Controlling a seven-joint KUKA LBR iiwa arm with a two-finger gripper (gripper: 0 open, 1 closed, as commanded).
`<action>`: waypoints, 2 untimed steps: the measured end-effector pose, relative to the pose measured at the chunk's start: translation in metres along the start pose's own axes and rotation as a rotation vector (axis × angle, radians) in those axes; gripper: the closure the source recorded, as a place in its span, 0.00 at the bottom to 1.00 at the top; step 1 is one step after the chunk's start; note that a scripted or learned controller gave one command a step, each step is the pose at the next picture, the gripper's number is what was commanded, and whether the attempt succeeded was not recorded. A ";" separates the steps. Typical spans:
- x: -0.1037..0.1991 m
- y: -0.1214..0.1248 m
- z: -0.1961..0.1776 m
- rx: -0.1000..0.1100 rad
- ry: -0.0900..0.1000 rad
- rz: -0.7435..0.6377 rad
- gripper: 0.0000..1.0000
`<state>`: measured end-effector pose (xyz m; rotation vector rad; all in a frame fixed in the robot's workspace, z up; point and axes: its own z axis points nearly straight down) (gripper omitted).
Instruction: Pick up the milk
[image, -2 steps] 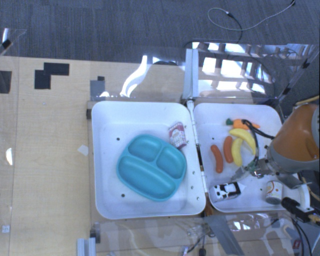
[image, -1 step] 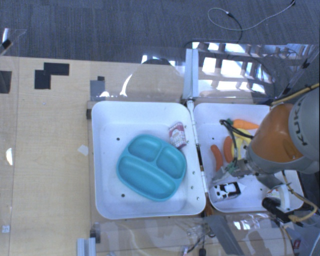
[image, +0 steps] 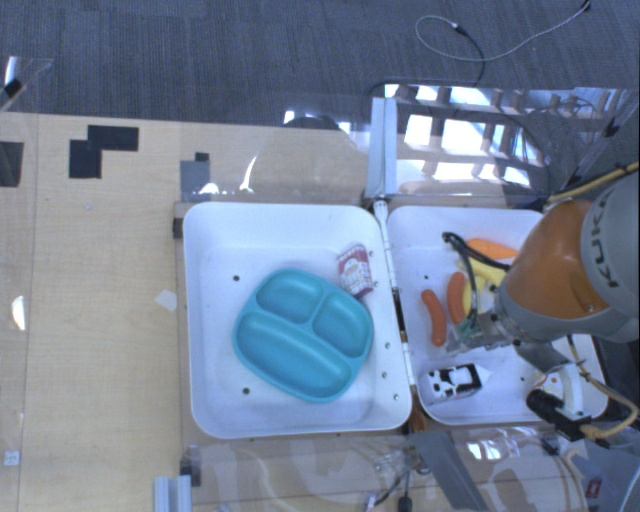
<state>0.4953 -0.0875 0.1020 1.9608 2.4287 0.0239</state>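
Milk carton, small, black-and-white cow pattern, lying on its side in right bin, fingers' state cannot be told

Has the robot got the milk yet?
Not yet. Done: the arm is over the right bin, with its gripper just above the milk. In hand: nothing I can see; the milk lies on the bin floor near the front. Left: grab it and lift it.
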 end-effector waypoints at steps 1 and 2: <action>-0.008 -0.005 0.011 0.009 0.005 0.270 1.00; -0.003 0.006 0.012 0.015 0.000 0.650 1.00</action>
